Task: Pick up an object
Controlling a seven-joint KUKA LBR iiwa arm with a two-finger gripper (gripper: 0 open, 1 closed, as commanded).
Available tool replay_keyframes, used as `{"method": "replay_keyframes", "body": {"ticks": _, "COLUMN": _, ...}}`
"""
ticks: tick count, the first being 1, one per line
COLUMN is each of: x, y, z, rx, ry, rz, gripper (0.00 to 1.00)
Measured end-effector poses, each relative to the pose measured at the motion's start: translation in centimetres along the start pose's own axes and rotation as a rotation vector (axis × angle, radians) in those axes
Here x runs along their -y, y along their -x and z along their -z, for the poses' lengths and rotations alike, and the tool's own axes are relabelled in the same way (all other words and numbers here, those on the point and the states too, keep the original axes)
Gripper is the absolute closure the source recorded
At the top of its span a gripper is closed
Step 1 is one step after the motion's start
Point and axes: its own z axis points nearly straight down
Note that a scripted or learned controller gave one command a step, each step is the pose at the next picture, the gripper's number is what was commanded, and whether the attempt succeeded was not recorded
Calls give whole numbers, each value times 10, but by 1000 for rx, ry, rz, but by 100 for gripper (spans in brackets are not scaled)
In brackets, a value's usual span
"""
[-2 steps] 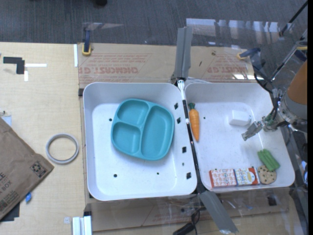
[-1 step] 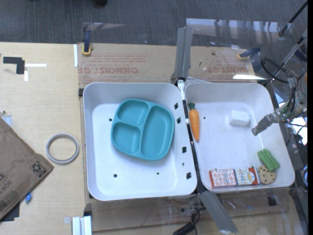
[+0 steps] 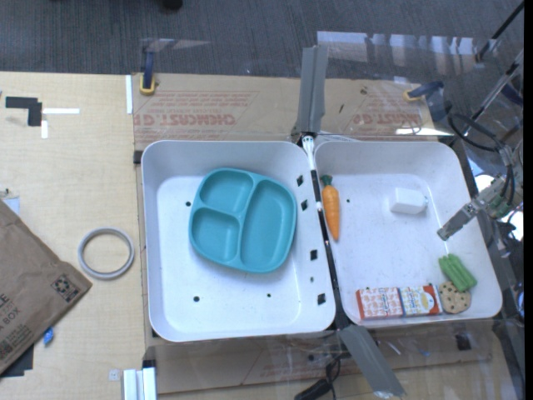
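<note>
In the right bin (image 3: 366, 161) an orange carrot (image 3: 331, 211) lies along the left wall. A small white block (image 3: 409, 201) rests toward the back right. At the front right are a green piece (image 3: 456, 272), a round cookie (image 3: 454, 298) and a flat red-and-white box (image 3: 398, 302). My gripper (image 3: 454, 223) reaches in over the right rim as a thin grey tip. It hangs right of the white block and above the green piece, touching neither. Nothing shows in its hold.
The left bin (image 3: 166, 248) holds a teal divided plate (image 3: 244, 220). A tape ring (image 3: 107, 251) and a cardboard box (image 3: 29, 290) lie on the bench to the left. Cables and framing crowd the right edge (image 3: 500, 140).
</note>
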Motion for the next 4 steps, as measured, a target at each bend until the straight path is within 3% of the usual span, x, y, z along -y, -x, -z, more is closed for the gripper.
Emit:
{"method": "replay_keyframes", "body": {"ticks": 1, "x": -1, "y": 1, "z": 7, "rx": 0, "ry": 0, "rz": -1, "gripper": 100}}
{"method": "replay_keyframes", "body": {"ticks": 2, "x": -1, "y": 1, "z": 7, "rx": -1, "ry": -1, "rz": -1, "gripper": 0}}
{"method": "replay_keyframes", "body": {"ticks": 3, "x": -31, "y": -21, "z": 7, "rx": 0, "ry": 0, "rz": 169, "gripper": 0}}
{"method": "replay_keyframes", "body": {"ticks": 4, "x": -31, "y": 20, "z": -17, "rx": 3, "ry": 2, "rz": 320, "gripper": 0}}
